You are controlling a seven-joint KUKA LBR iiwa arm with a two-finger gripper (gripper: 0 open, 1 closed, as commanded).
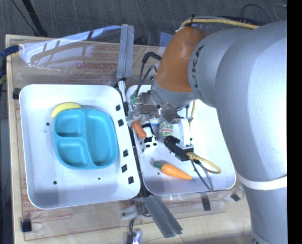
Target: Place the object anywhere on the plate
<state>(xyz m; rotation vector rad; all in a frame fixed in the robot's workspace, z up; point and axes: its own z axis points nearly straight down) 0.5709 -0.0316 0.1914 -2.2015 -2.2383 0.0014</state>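
Observation:
A blue three-compartment plate [85, 138] lies in the left white bin [39, 187]. A yellow object [65, 107] peeks out from behind the plate's far left rim. In the right bin [219, 174], an orange carrot with a green top [173, 171] lies near the front. A smaller orange-red piece [138, 130] sits by that bin's left wall. My gripper [152, 134] is low in the right bin's left part, just right of the orange-red piece and behind the carrot. The wrist and its black hardware hide much of it.
The big grey arm with its orange band [178, 60] covers the right bin's far and right side. A beige cable [204, 161] loops beside the carrot. Black clips line the divider between the bins [128, 151]. Clear plastic sheeting [64, 47] lies behind the left bin.

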